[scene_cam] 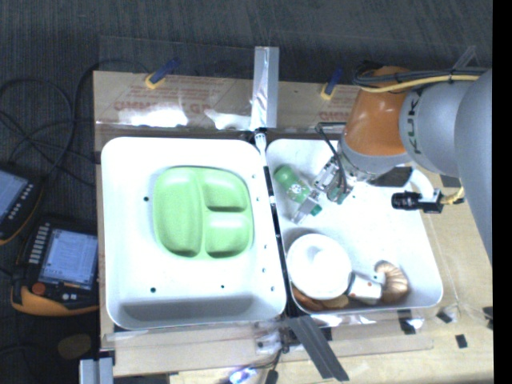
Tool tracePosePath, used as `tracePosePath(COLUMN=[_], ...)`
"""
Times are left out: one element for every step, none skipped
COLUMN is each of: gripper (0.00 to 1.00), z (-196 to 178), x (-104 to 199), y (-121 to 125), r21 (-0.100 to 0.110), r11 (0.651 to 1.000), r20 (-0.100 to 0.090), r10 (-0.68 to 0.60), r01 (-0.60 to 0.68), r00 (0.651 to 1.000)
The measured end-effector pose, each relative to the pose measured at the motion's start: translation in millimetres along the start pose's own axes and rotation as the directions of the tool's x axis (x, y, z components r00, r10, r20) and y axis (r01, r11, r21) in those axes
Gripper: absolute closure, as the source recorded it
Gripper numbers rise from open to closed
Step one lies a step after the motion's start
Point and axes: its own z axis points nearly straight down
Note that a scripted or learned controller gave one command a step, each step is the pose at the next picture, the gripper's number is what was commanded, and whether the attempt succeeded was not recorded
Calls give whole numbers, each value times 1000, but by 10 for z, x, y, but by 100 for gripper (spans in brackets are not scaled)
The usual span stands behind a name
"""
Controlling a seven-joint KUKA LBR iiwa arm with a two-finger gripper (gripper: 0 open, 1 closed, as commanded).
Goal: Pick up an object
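Both white bins [120,238] appear as smooth moulded plastic with a soft sheen. The green divided tray [202,212] is matt plastic, evenly coloured. The white bowl [318,264] shows a smooth, slightly glossy surface. The small green bottle [290,184] looks like clear, shiny plastic. The arm's grey casing [456,126] is smooth with a satin finish; its orange band [378,126] is glossy. The bench board [184,94] resembles bare brown cardboard or wood under reflective clear sheeting. The floor is dark, rough carpet
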Motion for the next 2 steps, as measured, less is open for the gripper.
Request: tracePosePath(gripper=[100, 100], z=[-117, -1220], x=[-18, 162], y=[8, 663], r21=[-5, 10], r11=[1000, 961], r20=[4, -8], r10=[3, 275], r01=[-3, -275], r00=[1000, 961])
